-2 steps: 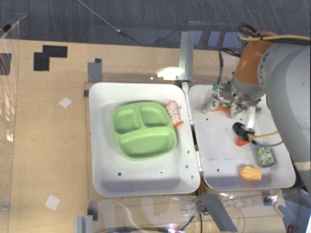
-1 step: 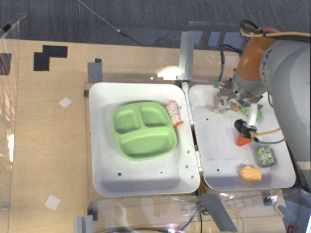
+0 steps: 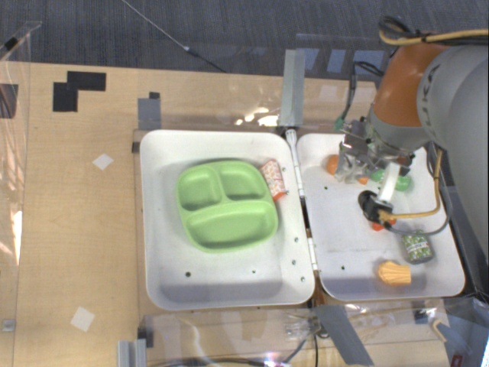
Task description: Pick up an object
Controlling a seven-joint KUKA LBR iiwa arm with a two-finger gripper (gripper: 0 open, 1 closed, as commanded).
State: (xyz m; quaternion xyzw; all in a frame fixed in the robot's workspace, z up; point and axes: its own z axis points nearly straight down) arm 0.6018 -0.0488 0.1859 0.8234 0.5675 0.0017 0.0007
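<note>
My gripper [image 3: 354, 170] hangs low over the back of the right bin [image 3: 336, 266], below the arm's orange band. Just to its left lies a small orange piece [image 3: 333, 164], very close to it. A green item [image 3: 402, 180] peeks out on its right, partly hidden by the wrist. Nearer the front of that bin sit a small dark green can [image 3: 417, 248] and a yellow-orange ridged object [image 3: 393, 273]. Nothing is seen held by the gripper.
The left bin [image 3: 164, 266] holds a green divided plate [image 3: 226, 203], with a small pink and white packet [image 3: 273, 177] leaning at the plate's right edge. A metal divider [image 3: 292, 98] stands behind where the bins meet.
</note>
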